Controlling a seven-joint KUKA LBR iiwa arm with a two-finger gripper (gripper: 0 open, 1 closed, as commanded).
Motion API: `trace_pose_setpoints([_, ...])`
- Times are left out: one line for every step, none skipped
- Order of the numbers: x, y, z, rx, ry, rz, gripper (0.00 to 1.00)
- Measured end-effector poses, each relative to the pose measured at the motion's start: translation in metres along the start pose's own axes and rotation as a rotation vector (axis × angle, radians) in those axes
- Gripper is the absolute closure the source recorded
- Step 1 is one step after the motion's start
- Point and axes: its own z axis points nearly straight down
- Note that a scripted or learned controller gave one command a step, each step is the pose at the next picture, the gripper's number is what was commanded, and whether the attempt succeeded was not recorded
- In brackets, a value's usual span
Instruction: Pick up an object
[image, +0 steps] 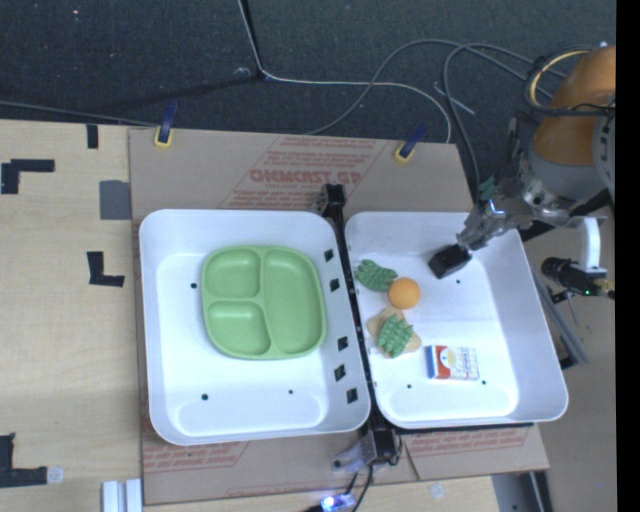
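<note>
The end effector (450, 261) hangs over the upper part of the right bin (530, 330), near that bin's far right corner, at the end of the grey arm (560, 150) that enters from the right edge of the surface. Its dark tip sits low against the white floor of the bin; whether it is spread or pressed together cannot be told from this angle, and nothing shows between its fingers.

The loose objects lie apart from it, toward the bin's left wall. A dark green leafy toy (375, 275) rests just beside the divider between the bins. An orange ball (404, 293) touches it on the right. Below the ball lies a lighter green and tan toy (394, 334). A small white box with blue and red print (453, 362) sits nearer the bin's front edge, well apart from the end effector.

The left bin (170, 300) carries a light green divided plate (264, 302) with three compartments, lying flat in its middle.
</note>
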Motion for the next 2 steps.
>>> trace_pose_setpoints([0.000,0.000,0.000,0.003,0.000,0.001,1.00])
trace_pose_setpoints([0.057,-0.008,-0.011,0.003,0.002,-0.004,1.00])
